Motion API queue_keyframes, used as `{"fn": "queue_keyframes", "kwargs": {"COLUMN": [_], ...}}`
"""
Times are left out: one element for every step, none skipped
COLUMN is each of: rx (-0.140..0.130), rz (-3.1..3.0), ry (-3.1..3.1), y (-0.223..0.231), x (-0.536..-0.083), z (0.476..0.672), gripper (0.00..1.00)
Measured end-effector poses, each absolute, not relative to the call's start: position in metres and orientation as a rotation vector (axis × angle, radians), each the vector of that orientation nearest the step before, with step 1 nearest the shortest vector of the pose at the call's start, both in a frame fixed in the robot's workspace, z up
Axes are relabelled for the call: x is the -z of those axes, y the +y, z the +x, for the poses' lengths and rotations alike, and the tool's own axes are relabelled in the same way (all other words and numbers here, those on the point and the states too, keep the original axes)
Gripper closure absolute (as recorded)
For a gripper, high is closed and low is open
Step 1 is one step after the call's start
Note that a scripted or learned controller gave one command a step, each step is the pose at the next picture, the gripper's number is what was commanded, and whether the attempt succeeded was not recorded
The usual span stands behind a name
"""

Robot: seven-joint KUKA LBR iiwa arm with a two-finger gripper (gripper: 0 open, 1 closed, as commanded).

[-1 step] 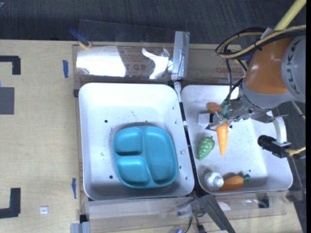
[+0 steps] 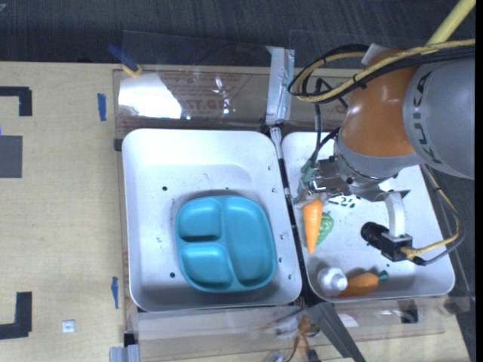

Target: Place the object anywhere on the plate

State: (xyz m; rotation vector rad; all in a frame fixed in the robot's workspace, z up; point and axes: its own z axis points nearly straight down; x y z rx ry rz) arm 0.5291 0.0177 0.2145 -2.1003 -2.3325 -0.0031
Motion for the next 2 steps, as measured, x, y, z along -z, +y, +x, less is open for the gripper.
{"fn": "queue_keyframes", "kwargs": {"rx": [-0.003, -0.002], "rz": [-1.723, -1.725], "ry": [-2.623, -2.623], "y": [0.0747, 0.074], "x": [-0.1836, -0.1842], "z": [0.5366, 0.537], "gripper": [1.0, 0.0]}}
